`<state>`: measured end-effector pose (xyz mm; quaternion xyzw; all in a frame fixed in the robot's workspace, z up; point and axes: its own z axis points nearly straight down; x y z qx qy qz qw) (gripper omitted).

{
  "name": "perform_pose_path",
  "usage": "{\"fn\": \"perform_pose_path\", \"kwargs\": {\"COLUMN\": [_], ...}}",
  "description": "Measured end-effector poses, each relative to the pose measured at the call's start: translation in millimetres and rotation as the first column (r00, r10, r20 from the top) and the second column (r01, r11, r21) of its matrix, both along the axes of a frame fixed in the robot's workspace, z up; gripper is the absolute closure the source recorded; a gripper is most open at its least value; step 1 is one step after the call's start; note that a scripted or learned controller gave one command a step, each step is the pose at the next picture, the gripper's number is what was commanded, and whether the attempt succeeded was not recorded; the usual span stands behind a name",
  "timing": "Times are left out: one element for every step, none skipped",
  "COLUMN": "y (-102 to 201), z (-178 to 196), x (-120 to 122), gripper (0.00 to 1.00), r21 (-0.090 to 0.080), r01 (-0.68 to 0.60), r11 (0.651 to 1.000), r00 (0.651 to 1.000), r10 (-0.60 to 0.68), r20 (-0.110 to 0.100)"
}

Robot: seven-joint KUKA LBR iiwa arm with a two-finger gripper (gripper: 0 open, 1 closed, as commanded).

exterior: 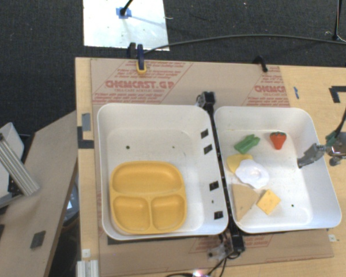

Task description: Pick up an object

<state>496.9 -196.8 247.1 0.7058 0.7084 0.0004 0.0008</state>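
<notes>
White and yellow toy food lies grouped in the right bin [320, 209], right of frame centre: a fried egg [252, 173] rests against a pale yellow piece [235, 163], a green pepper-like item [246, 143] lies just above them, a red strawberry-like item [278, 139] sits near the green one toward the upper right, and a yellow cheese wedge [269, 202] lies below the egg. No single target is assigned; any of these qualifies.

The gripper [307, 157] enters at the right edge of the frame, over the right side of that bin and apart from all five items. Nothing is seen between the jaws. Whether they stand wide or narrow cannot be told from this view.

The left bin [155, 120] holds a yellow compartment tray [149, 197] in its lower part. Both bins rest on a cardboard sheet [161, 79] covering the worktop [83, 201].

Probable failure causes from this position:
- The egg and the pale yellow piece touch. A descent there may catch both or push one aside.
- The egg and cheese wedge appear flat, which may let the jaws close above them.
- The strawberry-like item lies close to the bin's upper wall, so an approach there may strike the rim.
</notes>
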Motion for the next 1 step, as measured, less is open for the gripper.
{"fn": "perform_pose_path", "kwargs": {"y": [4.0], "z": [-54.2], "x": [-8.6], "gripper": [0.0], "r21": [0.001], "r01": [0.002], "r11": [1.0], "r00": [1.0], "r10": [-0.002], "r20": [-0.002]}}
